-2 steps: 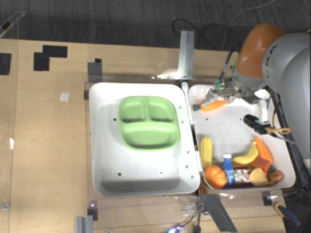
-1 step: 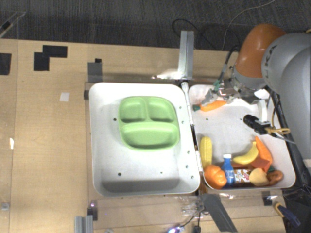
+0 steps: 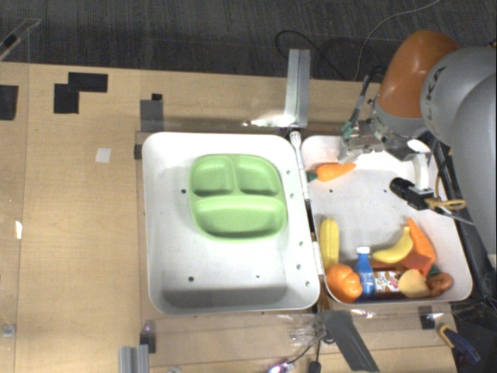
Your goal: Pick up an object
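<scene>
Camera view from above: the grey arm [image 3: 458,92] with its orange band reaches in from the right over the far edge of the right bin [image 3: 365,200]. The left bin [image 3: 167,231] holds a green divided tray [image 3: 236,195], lying flat near its middle. The gripper [image 3: 353,142] hangs at the far left corner of the right bin, just above a carrot [image 3: 335,172] that lies on the bin floor; whether its fingers are apart or together I cannot tell, and the carrot seems to lie below them rather than between them. Along the near side of the right bin sit a corn cob [image 3: 329,242], a banana [image 3: 394,249], an orange fruit [image 3: 344,281] and a small blue bottle [image 3: 365,272], crowded together.
</scene>
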Controlling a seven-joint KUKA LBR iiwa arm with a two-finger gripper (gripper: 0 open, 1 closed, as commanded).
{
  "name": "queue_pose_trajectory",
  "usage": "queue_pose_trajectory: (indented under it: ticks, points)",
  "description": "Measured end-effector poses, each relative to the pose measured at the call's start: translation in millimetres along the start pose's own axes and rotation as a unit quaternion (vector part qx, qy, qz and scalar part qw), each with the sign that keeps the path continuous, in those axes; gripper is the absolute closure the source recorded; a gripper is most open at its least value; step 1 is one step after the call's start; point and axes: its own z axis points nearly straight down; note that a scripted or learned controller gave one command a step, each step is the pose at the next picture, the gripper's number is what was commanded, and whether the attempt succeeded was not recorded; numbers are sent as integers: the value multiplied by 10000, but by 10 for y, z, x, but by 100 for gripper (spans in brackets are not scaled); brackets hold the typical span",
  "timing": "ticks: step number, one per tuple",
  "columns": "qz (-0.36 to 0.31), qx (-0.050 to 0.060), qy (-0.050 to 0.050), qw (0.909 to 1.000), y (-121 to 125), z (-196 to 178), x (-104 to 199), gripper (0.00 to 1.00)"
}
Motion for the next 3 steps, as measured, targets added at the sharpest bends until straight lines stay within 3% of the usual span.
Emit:
queue_pose_trajectory:
  ticks: [1,2,3]
  points:
    - [0,1,1,10000,0,1,1,0]
    - [238,225,48,9995,-182,318,48,0]
    - [229,179,51,9996,-144,181,52,100]
